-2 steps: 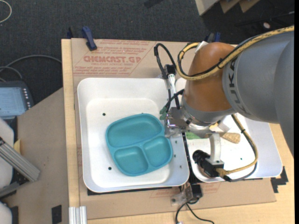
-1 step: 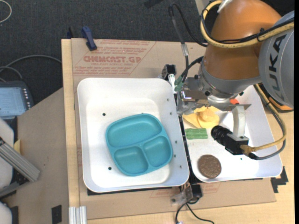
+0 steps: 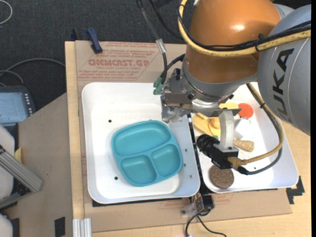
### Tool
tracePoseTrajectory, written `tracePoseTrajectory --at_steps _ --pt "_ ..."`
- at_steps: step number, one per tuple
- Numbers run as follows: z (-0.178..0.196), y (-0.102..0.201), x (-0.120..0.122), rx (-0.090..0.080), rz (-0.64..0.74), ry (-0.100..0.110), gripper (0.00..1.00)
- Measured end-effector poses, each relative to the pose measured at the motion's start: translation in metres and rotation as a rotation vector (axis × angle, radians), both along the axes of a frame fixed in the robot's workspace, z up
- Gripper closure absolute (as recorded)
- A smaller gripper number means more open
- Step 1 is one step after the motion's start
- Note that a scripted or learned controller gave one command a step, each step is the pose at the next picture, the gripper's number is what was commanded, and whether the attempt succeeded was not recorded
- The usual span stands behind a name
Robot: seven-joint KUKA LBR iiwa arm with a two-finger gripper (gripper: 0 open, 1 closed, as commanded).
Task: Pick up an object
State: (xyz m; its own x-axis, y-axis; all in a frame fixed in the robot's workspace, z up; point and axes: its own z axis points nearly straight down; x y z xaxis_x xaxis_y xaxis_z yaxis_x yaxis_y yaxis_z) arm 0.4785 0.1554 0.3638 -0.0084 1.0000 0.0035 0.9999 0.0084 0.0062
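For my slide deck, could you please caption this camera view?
Arm over two white bins: blue divided plate in left bin, small items in right bin.

Even overhead light is brightening the white bins (image 3: 94,132), nearly washing out their rims. Glare is shining off the arm's orange band (image 3: 227,19). Soft shadows are falling beneath the teal divided plate (image 3: 146,153). The near arm is looking slightly soft.

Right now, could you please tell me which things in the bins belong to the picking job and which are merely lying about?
Belonging to the job:
- two-finger gripper, over the seam between the bins
- brown round disc, right bin
- tan cork-like piece, right bin
- yellow banana-like object, right bin
- orange-red ball, right bin
- teal plastic divided tray, left bin

Lying about:
- blue clamp
- brown board lettered CHEMCAST
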Motion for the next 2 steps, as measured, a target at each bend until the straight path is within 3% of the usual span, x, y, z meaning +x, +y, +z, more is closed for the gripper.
tracePoseTrajectory --at_steps 1,2 --pt "-0.052 -0.066 0.023 -0.006 -0.015 0.012 1.0" --pt "-0.011 0.019 0.0 -0.001 0.0 0.003 1.0"
